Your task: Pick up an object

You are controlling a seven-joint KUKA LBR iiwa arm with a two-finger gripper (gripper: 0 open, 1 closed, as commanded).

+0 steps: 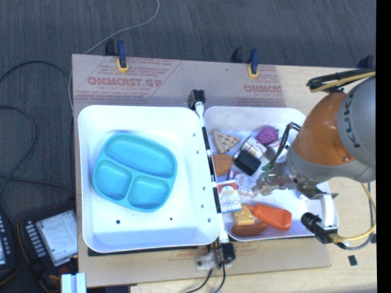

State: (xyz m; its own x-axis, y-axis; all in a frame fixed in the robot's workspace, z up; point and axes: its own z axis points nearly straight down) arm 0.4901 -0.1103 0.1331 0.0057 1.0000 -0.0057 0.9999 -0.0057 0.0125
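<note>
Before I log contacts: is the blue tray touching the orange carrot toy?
Apart. The camera view shows the blue tray in the left bin, the orange carrot toy in the right.

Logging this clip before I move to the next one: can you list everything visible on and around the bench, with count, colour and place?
Bins: 2, white, side by side on the bench.
Divided tray: 1, blue, three compartments, in the left bin.
Carrot toy: 1, orange, front of the right bin.
Purple toy: 1, purple, back of the right bin.
Waffle piece: 1, tan, back left of the right bin.
Black block: 1, black, middle of the right bin.
Carton: 1, red and white, by the right bin's left wall.
Clamps: 2, blue and yellow, on the board's back edge.
Board: 1, brown, under the bins.
Arm: 1, grey with orange band, over the right bin.
Gripper: 1, dark, low among the toys.
</note>
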